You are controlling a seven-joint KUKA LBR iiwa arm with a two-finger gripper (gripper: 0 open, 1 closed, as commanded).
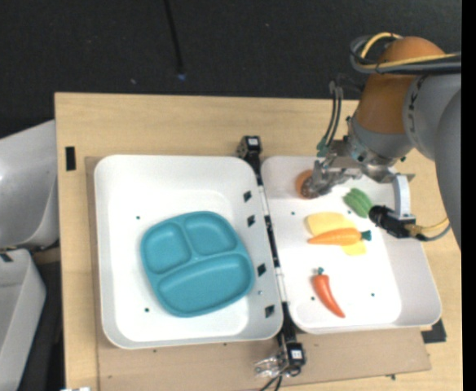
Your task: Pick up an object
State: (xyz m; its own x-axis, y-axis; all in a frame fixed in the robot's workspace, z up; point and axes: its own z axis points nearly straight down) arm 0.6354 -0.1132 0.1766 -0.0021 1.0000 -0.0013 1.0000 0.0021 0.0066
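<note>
Two shallow white bins sit side by side on the wooden bench, and the right bin (385, 300) serves as the landmark. Nearest the camera within it lies a red chilli pepper (328, 293), tip pointing toward the bin's front edge. Farther in, at the bin's middle, an orange carrot (336, 236) rests across a yellow piece (329, 222), touching it. Beyond those, a green item (357, 201) lies toward the bin's back right. At the bin's back left corner, a brown rounded object (306, 184) sits right under the gripper (323, 179), whose state I cannot tell. Left of the right bin, the left bin (116, 300) holds a blue divided plate (196, 261).
</note>
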